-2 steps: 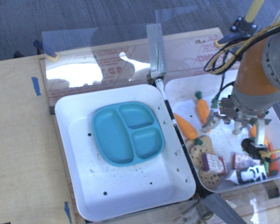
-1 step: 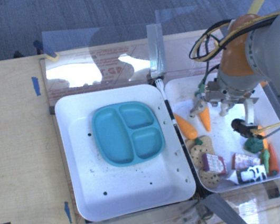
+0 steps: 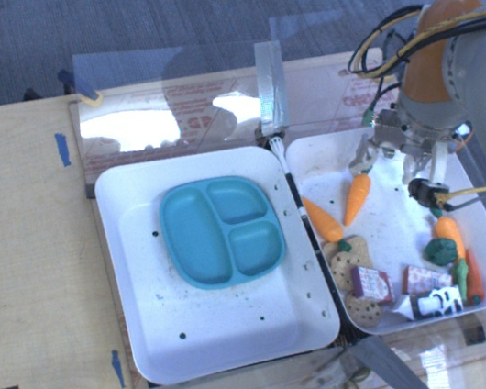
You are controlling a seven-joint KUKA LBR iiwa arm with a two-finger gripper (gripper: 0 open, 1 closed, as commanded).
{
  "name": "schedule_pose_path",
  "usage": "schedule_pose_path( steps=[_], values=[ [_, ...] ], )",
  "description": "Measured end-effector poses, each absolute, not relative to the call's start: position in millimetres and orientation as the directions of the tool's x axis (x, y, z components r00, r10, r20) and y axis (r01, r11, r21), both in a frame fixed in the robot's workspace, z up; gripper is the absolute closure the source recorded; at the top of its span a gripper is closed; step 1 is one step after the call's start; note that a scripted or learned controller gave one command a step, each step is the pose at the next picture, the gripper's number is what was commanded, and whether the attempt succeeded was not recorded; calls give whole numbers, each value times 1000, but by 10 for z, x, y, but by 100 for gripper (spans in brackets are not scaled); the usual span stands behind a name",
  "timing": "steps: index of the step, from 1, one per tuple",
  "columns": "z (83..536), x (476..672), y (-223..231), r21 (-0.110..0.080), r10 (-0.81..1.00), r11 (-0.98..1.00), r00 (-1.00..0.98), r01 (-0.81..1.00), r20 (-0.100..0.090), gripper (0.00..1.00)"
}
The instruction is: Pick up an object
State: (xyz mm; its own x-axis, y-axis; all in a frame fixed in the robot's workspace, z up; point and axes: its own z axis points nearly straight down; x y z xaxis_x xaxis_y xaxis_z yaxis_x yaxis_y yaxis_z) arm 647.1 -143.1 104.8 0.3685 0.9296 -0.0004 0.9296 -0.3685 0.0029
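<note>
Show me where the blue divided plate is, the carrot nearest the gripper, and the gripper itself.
blue divided plate (image 3: 221, 230), camera view, on its large left compartment.
carrot (image 3: 356, 198), camera view, on its orange middle.
gripper (image 3: 382, 148), camera view, midway between its fingertips.

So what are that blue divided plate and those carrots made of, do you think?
The teal plate looks like moulded plastic, matte: uniform colour, soft rounded compartment edges. The carrot near the gripper seems smooth plastic toy food: flat even orange, though rubber is possible.
</note>
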Motion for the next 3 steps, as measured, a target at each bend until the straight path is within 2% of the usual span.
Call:
schedule_pose_path(
  steps=[1, 2, 3],
  values=[
    [864, 6395, -1023, 2, 995, 98, -98, 995, 1, 0],
    [869, 6078, -1119, 3, 995, 102, -102, 995, -1, 0],
    [997, 6103, -1123, 11, 995, 101, -101, 995, -3, 100]
  ],
)
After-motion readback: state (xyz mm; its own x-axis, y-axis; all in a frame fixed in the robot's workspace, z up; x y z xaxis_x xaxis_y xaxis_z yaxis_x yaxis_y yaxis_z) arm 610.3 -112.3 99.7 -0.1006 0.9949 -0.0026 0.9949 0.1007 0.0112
